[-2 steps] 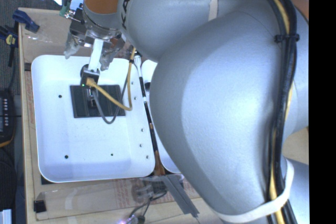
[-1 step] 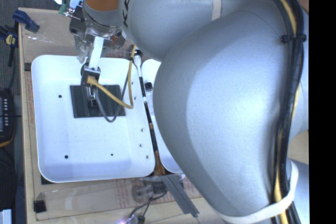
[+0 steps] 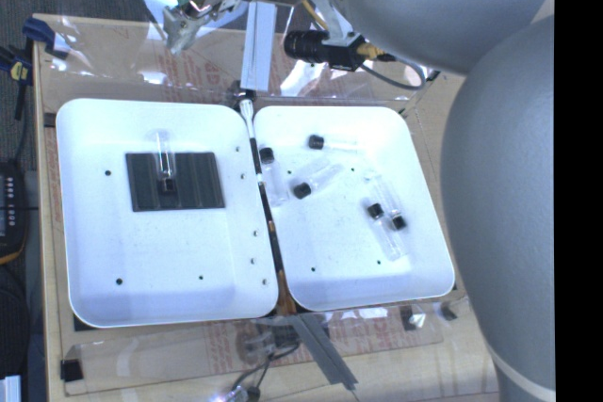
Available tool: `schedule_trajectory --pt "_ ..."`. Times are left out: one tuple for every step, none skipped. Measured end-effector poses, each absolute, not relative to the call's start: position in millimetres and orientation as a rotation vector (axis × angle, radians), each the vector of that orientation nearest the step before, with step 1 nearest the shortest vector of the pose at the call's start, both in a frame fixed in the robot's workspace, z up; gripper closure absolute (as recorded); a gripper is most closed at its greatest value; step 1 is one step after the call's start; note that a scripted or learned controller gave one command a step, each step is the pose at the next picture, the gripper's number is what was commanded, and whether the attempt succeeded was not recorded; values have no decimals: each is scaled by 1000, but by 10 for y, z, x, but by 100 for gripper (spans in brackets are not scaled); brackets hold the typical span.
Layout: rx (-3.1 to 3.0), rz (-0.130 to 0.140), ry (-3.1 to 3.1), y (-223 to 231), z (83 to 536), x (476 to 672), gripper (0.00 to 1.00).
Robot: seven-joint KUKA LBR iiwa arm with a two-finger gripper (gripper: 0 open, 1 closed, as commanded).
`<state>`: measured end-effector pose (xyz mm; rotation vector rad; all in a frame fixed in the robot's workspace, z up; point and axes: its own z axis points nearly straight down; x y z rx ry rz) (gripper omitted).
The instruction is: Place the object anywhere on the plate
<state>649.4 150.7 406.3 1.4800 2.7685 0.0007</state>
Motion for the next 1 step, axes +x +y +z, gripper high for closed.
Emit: schedule_trajectory --pt "1369 -7 2831 2091 2890 6419 100"
